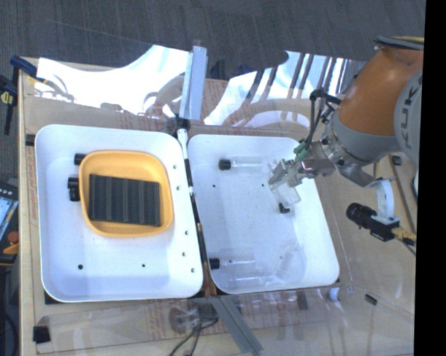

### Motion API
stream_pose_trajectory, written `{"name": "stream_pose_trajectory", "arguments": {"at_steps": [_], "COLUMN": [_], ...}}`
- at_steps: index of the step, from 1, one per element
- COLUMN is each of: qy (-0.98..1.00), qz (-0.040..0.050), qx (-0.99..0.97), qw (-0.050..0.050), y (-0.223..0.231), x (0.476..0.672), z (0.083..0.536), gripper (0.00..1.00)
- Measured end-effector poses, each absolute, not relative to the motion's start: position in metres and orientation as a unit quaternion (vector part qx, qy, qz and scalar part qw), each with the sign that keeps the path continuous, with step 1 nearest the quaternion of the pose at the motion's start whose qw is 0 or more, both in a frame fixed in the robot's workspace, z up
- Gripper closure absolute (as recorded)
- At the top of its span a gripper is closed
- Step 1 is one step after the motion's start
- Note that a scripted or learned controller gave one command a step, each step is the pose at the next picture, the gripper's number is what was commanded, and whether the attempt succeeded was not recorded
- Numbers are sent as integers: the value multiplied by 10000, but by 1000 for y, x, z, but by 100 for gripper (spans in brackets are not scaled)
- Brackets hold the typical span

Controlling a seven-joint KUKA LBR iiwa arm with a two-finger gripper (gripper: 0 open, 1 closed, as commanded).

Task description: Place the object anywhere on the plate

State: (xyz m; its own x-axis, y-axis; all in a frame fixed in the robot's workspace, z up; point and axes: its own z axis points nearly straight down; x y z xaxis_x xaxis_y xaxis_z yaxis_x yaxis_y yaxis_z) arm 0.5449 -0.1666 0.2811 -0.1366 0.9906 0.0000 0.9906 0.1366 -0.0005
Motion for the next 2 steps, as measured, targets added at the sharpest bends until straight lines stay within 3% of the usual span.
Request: {"name": "stream_pose_trajectory", "arguments": {"at_steps": [1,2], "qy": [-7540,-7534], "qz": [1,13], "qx": [-6569,-6575], "qw": [2,18], "y": [-166,-183], "x": [545,561], "z": [281,233], "gripper": [0,0]}}
